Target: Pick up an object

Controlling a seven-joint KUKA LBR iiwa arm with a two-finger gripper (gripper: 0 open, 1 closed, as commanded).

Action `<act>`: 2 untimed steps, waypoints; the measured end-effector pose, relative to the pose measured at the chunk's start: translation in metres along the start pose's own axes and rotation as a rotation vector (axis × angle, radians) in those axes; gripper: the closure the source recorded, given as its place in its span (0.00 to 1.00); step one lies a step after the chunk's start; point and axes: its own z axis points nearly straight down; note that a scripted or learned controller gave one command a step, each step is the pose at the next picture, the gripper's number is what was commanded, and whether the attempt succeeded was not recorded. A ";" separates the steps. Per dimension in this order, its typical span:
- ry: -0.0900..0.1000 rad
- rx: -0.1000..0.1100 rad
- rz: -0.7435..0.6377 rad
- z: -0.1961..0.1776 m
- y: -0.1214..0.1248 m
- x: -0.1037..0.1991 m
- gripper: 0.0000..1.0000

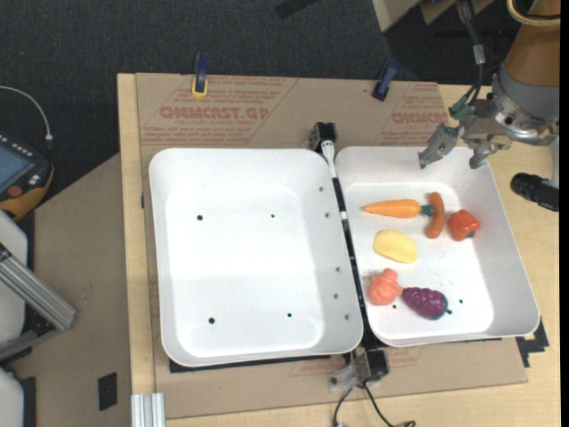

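Gripper (460,150) spread open, nothing between fingers, poised over far edge of right bin (507,265). Inside that bin: carrot (392,208) nearest gripper, sausage (435,215) and red pepper (461,225) beside it, yellow piece (396,245), pink piece (384,287), purple grapes (426,302) toward near edge

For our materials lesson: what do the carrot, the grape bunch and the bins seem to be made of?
Carrot: probably moulded plastic, smooth and evenly orange, a toy by its look.
Grape bunch: likely glossy plastic, purple with small highlights.
Bins: the left bin and the right bin look like thin white plastic, with rounded rims and a soft sheen.
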 end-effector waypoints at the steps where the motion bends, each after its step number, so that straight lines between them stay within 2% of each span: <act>1: 0.002 0.009 0.003 0.117 -0.001 -0.026 0.00; 2: 0.004 0.008 -0.002 0.160 -0.030 0.014 0.00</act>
